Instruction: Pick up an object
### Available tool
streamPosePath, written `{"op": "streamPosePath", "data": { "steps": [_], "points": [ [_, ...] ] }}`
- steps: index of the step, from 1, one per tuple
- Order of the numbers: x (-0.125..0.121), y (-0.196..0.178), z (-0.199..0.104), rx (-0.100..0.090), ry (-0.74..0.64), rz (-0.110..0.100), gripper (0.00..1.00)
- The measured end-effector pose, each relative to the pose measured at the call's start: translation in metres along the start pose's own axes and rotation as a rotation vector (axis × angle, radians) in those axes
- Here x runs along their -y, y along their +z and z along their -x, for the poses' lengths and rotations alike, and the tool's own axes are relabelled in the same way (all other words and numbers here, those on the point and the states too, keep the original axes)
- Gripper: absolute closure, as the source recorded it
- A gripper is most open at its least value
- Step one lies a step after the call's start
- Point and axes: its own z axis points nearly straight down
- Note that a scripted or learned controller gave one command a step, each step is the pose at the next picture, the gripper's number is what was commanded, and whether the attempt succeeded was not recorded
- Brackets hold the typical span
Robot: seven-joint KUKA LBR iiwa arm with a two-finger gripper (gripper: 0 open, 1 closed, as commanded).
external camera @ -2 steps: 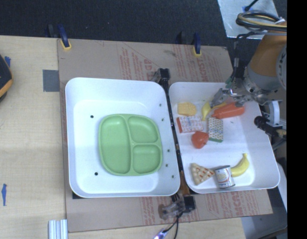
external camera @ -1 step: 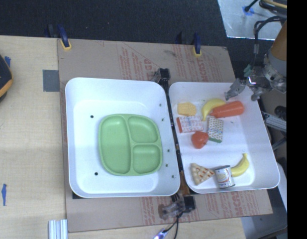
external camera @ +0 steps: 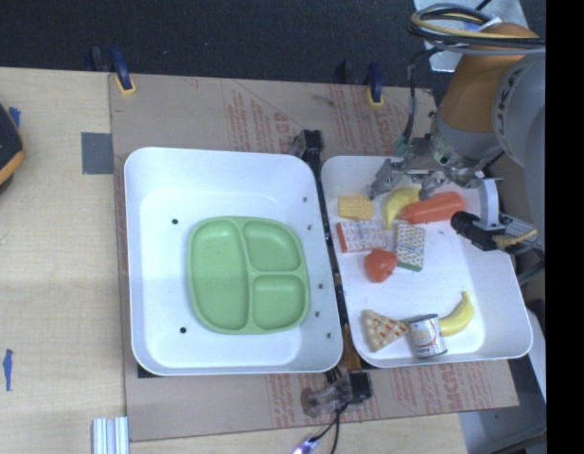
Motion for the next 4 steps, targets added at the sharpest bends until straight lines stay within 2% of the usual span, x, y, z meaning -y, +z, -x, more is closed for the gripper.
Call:
{"op": "streamPosePath", "data": {
  "steps": [1, 2, 3, 4],
  "points": [
    [0.053, 0.034, -0.011, 0.005, 0.002, 0.018, 0.00],
    [0.000, -0.071, 0.033, 0.001, 0.001, 0.004, 0.00],
    [-0.002, 0.036, 0.003, 0.001, 0.003, 0.008, 0.00],
    [0.000, -0.021, 0.057, 0.001, 0.003, 0.003, 0.00]
  ]
}}
